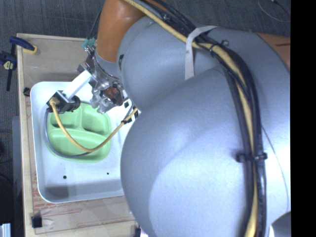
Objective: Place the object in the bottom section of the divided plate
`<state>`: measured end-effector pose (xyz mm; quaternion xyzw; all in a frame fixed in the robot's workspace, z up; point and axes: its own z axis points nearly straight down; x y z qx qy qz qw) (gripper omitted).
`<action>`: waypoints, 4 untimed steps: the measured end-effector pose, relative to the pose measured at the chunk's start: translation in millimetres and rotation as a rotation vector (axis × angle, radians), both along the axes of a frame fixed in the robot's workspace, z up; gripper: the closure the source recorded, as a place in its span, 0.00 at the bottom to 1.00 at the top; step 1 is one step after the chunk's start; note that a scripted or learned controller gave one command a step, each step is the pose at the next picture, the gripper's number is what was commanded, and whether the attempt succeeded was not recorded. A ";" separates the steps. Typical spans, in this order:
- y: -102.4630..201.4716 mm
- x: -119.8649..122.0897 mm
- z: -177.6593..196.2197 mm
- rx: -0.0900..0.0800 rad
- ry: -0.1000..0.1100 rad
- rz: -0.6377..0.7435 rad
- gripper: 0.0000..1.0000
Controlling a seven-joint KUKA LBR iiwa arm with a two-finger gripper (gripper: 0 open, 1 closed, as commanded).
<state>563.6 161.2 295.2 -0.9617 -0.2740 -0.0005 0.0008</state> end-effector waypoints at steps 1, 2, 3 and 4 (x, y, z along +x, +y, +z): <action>8.9 0.2 -85.1 0.000 0.009 0.343 1.00; 8.8 0.3 -84.9 0.000 0.009 0.344 0.00; -41.6 18.7 33.9 -0.001 -0.003 0.577 0.00; -36.6 -50.5 -186.7 0.001 0.006 0.915 0.00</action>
